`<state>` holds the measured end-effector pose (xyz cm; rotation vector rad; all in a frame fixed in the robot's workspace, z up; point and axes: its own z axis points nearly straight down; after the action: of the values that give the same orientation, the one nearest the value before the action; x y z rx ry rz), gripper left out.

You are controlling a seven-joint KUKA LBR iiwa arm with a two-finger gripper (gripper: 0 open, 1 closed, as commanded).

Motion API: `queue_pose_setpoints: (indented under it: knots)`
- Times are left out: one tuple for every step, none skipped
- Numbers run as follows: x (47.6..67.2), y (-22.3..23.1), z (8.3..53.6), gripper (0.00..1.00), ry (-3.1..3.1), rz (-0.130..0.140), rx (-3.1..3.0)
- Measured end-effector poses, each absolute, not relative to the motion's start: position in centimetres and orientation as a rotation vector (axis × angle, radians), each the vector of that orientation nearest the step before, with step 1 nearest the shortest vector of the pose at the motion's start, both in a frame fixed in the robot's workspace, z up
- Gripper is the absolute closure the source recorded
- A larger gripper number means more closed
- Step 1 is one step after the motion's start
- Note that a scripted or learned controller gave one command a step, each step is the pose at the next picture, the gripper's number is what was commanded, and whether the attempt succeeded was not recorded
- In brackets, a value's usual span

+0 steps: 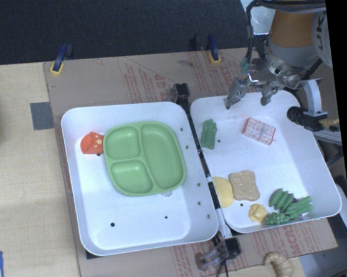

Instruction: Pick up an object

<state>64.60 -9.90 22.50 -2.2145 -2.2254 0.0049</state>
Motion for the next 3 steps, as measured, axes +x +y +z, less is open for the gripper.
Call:
queue_pose_setpoints:
  knots:
    - [59.7, -19.5, 14.9, 0.00, -2.213, 0.017, -2.220]
    - [60.1, -19.0, 16.4, 1.00, -2.227, 0.007, -2.214]
    - [53.2, -21.3, 8.8, 1.00, -2.216, 0.011, -2.212]
